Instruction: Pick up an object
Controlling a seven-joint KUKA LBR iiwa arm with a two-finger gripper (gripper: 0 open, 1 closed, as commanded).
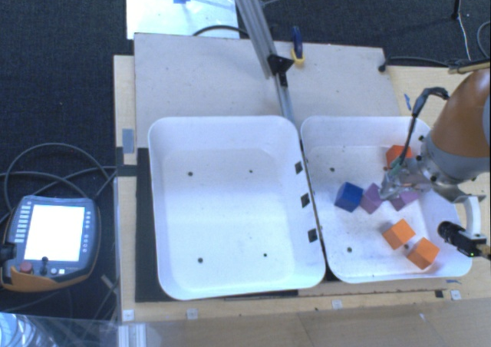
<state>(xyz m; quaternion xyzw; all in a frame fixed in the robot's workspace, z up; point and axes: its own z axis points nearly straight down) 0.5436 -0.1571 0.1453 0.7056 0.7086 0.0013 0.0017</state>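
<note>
The end effector (393, 182) hangs low in the right bin (337, 134), between two purple blocks (371, 199), near a blue cube (348, 196) and orange blocks (398, 233).

You could not tell how the gripper (393, 181) stood; its tips were too small and blurred against the purple blocks (404, 198). The arm (464, 134) ran off the frame at three o'clock. It covered most of an orange block (397, 155) at twelve o'clock from the gripper. The teach pendant (47, 242) screen was washed out white.
</note>
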